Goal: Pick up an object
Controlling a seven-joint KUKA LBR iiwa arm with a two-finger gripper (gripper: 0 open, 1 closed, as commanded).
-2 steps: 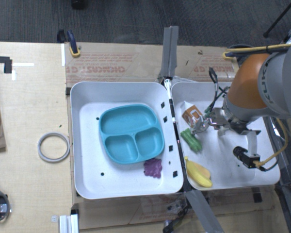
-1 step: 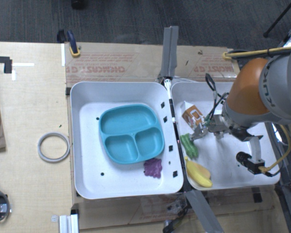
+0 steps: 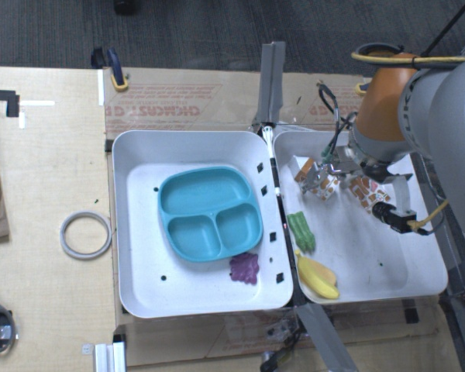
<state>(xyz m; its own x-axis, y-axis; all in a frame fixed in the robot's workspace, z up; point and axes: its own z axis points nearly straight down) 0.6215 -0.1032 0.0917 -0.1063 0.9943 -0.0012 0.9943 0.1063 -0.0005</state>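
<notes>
You are looking at the gripper point(image 3: 323, 178) hovering low in the right bin point(image 3: 387, 281), finger state impossible to tell, a snack packet point(image 3: 364, 190) lying just beside it, pickle point(image 3: 301, 232) and banana point(image 3: 318, 277) sitting nearer you.

From my seat I see the left bin point(image 3: 132, 231) holding a divided tray point(image 3: 209, 214) with toy grapes point(image 3: 245, 267) just before it, the right bin point(image 3: 387, 273) holding a toy cucumber point(image 3: 301, 232) behind a toy banana point(image 3: 318, 277) along its left wall, and a tape ring point(image 3: 85, 234) lying on the surface point(image 3: 46, 169) to the left.
</notes>
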